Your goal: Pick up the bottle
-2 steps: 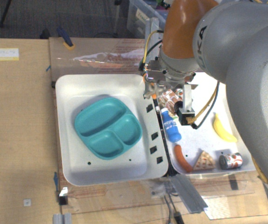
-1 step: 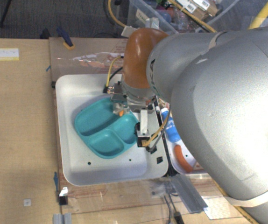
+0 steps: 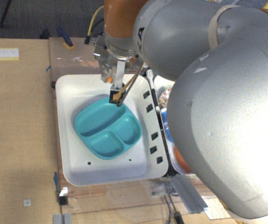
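Bottle: I can't ID it; gripper point(image 3: 116, 98) sits at rim of teal divided plate point(image 3: 107, 129) in left bin point(image 3: 73, 169), far from any pick; finger state: can't tell.

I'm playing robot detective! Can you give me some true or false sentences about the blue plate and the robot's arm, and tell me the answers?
1. The blue divided plate lies in the left white bin. True.
2. The plate is red. False: it is teal blue.
3. The end effector is at the plate's upper rim. True.
4. The end effector is holding a bottle. False: nothing shows between its fingertips, which are close together at the plate's edge.
5. The arm has an orange band above the wrist. True.
6. The plate has just one compartment. False: ridges divide it into several sections.
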Controlling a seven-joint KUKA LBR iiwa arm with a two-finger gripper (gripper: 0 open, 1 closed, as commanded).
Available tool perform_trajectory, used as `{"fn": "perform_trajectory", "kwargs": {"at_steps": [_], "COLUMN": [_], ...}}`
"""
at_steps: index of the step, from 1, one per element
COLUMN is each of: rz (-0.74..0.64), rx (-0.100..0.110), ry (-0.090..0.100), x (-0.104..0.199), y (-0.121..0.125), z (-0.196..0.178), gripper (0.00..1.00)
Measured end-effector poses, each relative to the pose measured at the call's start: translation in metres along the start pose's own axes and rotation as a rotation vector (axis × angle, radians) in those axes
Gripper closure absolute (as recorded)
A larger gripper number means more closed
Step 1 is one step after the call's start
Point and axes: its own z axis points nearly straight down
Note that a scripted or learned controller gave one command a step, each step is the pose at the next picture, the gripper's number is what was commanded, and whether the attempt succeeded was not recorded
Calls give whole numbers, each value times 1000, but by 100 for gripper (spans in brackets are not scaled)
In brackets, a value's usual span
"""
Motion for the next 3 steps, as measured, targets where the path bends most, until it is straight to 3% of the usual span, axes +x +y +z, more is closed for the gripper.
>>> {"fn": "perform_trajectory", "kwargs": {"at_steps": [1,2,3], "rz": [21,50,682], "rx": [0,0,3], "ry": [1,0,1], "x": [-16,-78,-42], "y": [-72,-6,-34], "z": [143,16,48], "gripper": [100,100,100]}}
